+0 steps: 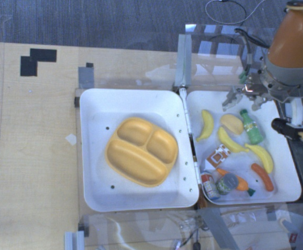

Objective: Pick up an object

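Note:
My gripper [243, 101] hangs open over the far part of the right bin [296, 184], with its grey fingers [229, 99] spread and nothing between them. Just in front of it lie a pale yellow rounded piece [231, 123] and a green bottle [252, 128]. A banana [206, 125] lies to the gripper's left. A second banana [227, 140] and a third [262, 157] lie further toward the front. A small orange-and-white carton [218, 156], a can [207, 184], a carrot [234, 181] and a red sausage [263, 177] fill the front of the bin.
The left bin [94, 139] holds a yellow divided tray [142, 151]. A raised divider [189, 139] separates the two bins. The arm's orange band [292, 35] and grey wrist stand over the right bin's far right corner. Black cables run behind the bench.

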You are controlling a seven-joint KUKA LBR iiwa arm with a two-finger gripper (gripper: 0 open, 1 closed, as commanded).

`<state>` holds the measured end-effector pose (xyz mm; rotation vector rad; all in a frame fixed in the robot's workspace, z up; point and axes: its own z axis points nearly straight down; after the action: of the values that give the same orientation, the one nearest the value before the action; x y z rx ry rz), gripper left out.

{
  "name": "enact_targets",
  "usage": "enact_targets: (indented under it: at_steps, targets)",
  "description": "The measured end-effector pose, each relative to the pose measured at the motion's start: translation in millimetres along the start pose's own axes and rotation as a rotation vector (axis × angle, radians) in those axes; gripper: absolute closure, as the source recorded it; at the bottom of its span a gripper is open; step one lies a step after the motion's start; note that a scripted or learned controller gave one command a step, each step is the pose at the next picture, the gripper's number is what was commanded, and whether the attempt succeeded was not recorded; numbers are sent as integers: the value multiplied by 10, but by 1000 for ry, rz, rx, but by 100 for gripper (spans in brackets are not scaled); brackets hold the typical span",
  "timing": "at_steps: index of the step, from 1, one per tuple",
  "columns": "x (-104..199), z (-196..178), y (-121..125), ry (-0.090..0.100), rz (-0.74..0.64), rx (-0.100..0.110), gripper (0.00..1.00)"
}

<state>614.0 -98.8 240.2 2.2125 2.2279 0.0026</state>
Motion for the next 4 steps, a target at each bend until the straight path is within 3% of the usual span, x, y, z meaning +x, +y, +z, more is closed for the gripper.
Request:
enact_targets:
  at_steps: [1, 2, 3, 4]
  targets:
    - [-332, 1438, 102, -2, -261, -6, 0]
    - [403, 539, 146, 0, -147, -5, 0]
    - [902, 462, 46, 0, -328, -2, 0]
    - [307, 557, -180, 0, -332, -1, 0]
